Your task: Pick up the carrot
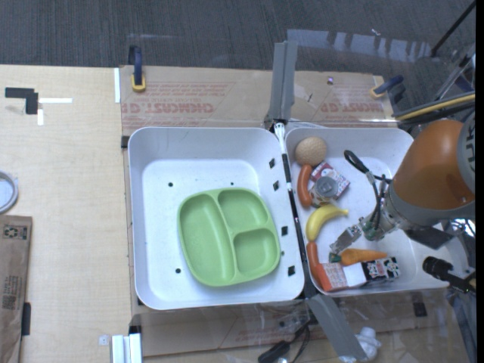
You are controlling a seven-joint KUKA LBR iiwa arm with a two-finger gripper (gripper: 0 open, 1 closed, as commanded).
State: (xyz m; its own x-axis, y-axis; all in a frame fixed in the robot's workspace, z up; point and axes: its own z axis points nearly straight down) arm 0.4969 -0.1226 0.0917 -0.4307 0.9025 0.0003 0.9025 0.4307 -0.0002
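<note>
The carrot (365, 256) is a short orange piece lying crosswise near the front of the right bin (401, 138), on top of a flat printed packet (370, 271). My gripper (349, 238) hangs low over the bin, just above and to the left of the carrot's left end, between it and the banana (325, 219). Nothing is visibly held in it. The arm's orange band (435, 165) covers the bin's right side.
The right bin also holds a brown round fruit (310, 150), a red sausage-shaped item (304, 185), a small foil packet (330, 183) and a red item (317, 267) at the front left. A green divided plate (198, 240) lies in the left bin (151, 203).
</note>
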